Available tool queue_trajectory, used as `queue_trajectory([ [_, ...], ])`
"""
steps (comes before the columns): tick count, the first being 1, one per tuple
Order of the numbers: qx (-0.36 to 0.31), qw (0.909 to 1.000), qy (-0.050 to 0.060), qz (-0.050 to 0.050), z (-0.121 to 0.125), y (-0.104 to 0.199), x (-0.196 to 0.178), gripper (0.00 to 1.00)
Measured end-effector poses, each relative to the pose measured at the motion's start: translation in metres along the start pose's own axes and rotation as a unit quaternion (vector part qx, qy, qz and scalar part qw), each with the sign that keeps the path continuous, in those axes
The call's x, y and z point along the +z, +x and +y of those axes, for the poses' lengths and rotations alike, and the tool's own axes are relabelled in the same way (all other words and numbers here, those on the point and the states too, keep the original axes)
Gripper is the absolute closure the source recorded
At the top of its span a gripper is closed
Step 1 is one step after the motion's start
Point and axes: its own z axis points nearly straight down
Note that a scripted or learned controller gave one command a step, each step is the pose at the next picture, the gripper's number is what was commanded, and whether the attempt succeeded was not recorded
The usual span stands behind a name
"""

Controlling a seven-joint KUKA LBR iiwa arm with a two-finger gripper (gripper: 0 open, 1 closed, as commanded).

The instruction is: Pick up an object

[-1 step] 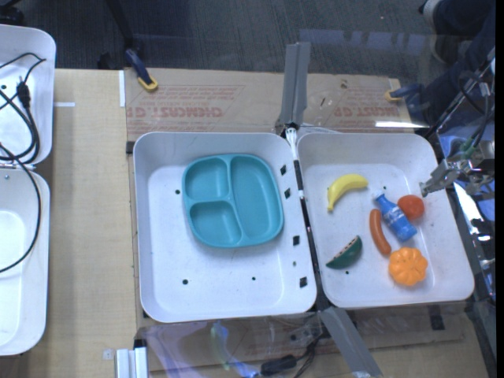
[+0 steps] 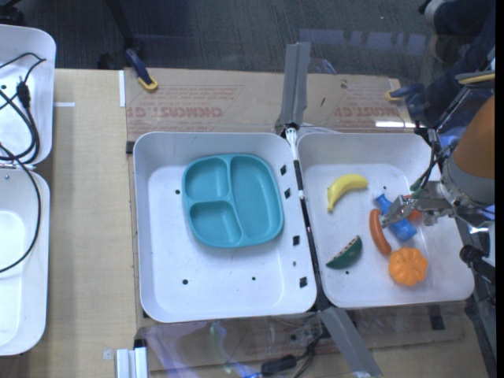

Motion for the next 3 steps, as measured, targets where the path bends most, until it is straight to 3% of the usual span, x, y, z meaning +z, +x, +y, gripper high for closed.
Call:
queue_trajectory([
  [1, -0.001, 1.0, 0.0, 0.0, 0.012, 0.016, 0.061, 0.0],
  [2, 0.001, 1.0, -0.003, -0.001, 0.014, 0.015, 0.049, 1.0],
  [3, -0.001, 1.0, -0.001, 0.0, 0.068, 0.126, -0.039, 1.0],
])
